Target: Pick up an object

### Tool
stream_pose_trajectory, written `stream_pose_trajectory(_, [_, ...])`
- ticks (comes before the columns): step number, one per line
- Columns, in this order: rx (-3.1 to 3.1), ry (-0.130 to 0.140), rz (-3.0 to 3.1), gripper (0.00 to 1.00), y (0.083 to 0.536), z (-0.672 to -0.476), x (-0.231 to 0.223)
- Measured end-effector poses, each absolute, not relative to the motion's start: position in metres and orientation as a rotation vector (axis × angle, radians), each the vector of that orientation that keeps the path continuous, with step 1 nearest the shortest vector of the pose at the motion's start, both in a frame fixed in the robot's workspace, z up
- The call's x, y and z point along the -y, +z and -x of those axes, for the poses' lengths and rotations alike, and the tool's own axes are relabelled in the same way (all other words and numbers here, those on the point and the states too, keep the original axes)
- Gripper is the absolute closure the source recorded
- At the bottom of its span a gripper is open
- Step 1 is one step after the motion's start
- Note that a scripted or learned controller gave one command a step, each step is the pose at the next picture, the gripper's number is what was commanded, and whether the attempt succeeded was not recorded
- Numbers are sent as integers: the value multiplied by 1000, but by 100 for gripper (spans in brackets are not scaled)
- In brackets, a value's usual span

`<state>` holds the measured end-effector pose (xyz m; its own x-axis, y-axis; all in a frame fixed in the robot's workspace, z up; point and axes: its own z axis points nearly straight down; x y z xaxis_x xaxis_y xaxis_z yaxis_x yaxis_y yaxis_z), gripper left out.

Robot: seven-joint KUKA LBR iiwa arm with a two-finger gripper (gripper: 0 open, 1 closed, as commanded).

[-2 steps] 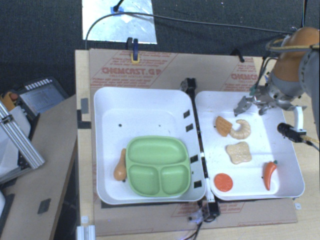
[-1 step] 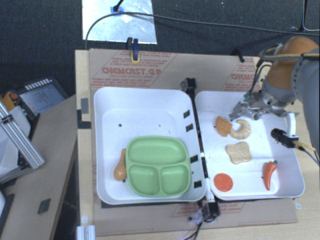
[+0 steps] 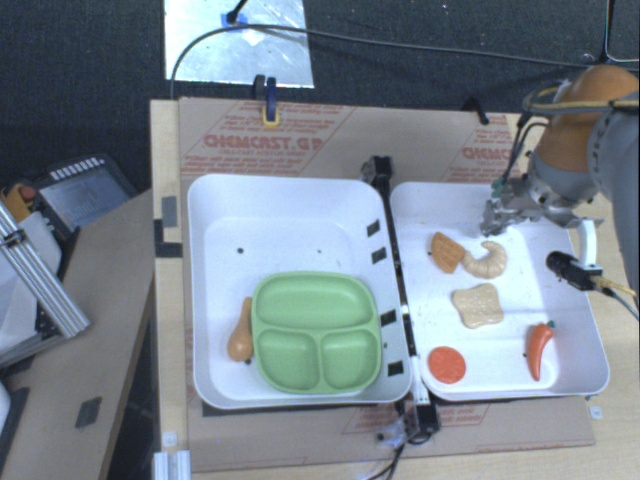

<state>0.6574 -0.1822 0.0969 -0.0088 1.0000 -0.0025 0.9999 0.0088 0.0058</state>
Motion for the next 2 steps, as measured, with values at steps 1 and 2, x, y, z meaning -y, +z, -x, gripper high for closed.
stream_pose_trajectory(1, [-2224,7,-2211,100,146,-661,173])
stream_pose_trajectory(2, [-2223,7,-2210,100,194,-668,168])
